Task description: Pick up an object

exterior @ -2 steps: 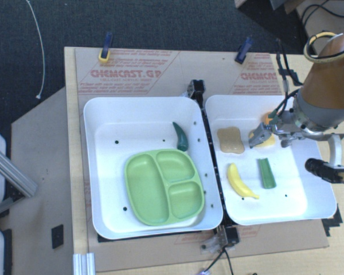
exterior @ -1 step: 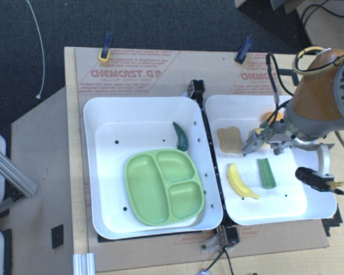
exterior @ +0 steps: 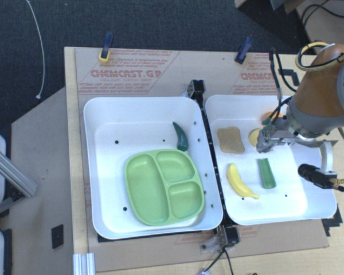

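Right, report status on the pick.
End effector low in right bin, nothing seen held. Banana, green block, tan slice loose. Nothing blocking.

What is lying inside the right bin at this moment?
In the right bin: a yellow banana, a green stick-shaped piece and a tan slice like bread. The gripper partly covers a yellow item and something orange; neither can be identified.

A robot lab or test cell: a bench point(exterior: 80, 153) faced with printed cardboard sheet, held by clamps point(exterior: 106, 47) at its far edge, two white bins point(exterior: 97, 153) fixed side by side, loose cables point(exterior: 28, 16) over dark carpet point(exterior: 160, 10), and aluminium framing point(exterior: 8, 171) at the left.
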Controlling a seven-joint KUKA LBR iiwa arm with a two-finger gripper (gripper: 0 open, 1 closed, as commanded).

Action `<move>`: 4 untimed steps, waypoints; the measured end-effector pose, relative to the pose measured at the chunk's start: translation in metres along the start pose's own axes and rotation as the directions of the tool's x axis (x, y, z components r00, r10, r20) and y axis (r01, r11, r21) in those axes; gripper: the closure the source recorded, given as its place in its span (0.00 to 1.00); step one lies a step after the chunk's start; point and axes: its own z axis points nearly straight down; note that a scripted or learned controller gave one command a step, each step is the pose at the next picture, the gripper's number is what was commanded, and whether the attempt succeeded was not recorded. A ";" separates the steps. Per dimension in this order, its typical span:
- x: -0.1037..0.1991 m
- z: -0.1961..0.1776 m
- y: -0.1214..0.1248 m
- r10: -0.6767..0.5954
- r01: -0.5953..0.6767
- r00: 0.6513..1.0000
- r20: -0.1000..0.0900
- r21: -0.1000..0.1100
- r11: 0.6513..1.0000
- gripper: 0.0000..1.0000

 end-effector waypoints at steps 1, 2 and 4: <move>0.003 -0.043 0.003 -0.002 0.002 1.000 0.002 -0.005 1.000 1.00; 0.002 -0.096 0.004 -0.002 0.002 1.000 0.002 -0.006 1.000 1.00; 0.102 -0.087 0.010 -0.006 0.006 1.000 -0.002 0.001 1.000 1.00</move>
